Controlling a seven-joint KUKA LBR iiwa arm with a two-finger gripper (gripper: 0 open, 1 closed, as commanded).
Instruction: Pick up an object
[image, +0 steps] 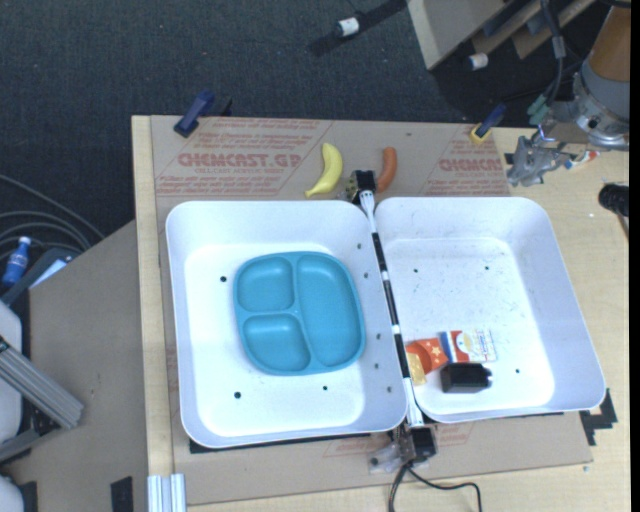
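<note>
The fingers (527, 165) hang over the desk (250, 150) just beyond the far right corner of the right bin (560, 300), outside its rim; whether they are spread or closed I cannot tell — they are small and cluttered here, and nothing is seen between them. Well toward the near side from the fingers, inside the right bin near its front edge, lies a small carton (452, 349) in orange, white and blue, with a black block (465, 377) touching its near side. Far to the left of the fingers, the left bin (200, 400) holds a blue divided plate (298, 312). Level with the fingers and off to their left — on the desk behind the bins — lie a banana (326, 170) and a sausage (386, 168).
</note>
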